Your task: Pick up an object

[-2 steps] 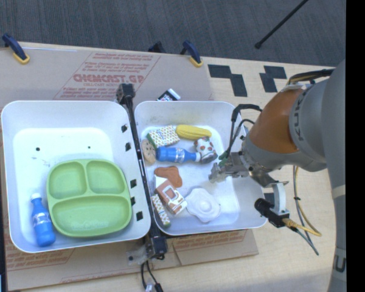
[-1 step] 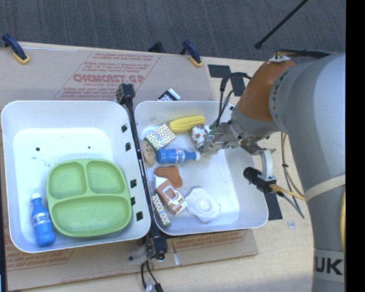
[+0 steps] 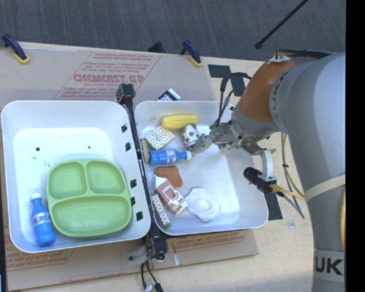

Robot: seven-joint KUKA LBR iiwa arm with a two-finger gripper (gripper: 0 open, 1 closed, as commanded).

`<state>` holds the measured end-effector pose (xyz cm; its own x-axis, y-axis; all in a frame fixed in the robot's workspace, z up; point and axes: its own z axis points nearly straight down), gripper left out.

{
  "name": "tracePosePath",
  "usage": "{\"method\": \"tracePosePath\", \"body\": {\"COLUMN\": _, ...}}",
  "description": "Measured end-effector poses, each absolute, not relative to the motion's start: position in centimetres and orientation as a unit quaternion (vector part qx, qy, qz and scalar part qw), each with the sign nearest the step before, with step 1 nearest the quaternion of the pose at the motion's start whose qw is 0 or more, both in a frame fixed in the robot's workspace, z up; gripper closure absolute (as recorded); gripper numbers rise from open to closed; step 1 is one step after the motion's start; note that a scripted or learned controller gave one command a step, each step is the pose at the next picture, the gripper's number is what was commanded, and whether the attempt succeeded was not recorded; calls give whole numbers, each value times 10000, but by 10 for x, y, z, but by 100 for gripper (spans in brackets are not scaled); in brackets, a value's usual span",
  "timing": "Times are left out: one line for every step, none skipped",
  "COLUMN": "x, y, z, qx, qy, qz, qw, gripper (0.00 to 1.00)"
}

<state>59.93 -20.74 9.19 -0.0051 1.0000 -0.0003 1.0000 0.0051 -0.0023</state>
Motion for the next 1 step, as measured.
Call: {"method": "tracePosePath", "body": {"x": 600, "y": -207, "z": 102, "qx": -7042, "qy": -7100, "qz": 8, "qw": 10, "gripper": 100}}
